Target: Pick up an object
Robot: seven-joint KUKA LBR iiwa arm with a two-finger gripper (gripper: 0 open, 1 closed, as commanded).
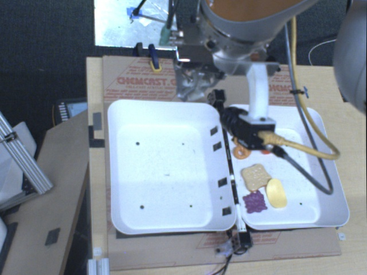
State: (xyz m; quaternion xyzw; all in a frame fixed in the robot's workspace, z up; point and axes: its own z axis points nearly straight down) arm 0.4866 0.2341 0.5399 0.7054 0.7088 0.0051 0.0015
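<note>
Two bins inspected; five small items in right bin; gripper state undetermined

Nearest the camera, the right bin (321,211) holds all the loose items observed. A purple lump (255,201) lies by the bin's near-left corner, close to the divide between the bins. A yellow oval piece (276,193) lies just beside it to the right, touching or nearly so. A tan square piece (255,176) sits directly behind these two, its edge meeting the yellow piece. Farther back, an orange ring (241,152) lies flat near the bin's left wall. A small red piece (266,149) lies near the ring and is only partly visible. The left bin (166,165) adjoins, with the rims meeting along the centre line. Both bins rest on a printed cardboard sheet (137,80). Beyond the left bin's far rim, the gripper (191,89) hangs over that sheet, well apart from every item. It appears blurred, and whether it is released or clenched cannot be told. The arm (252,10) rises above it. A blue and yellow clamp (153,58) sits on the sheet's far edge.
</note>
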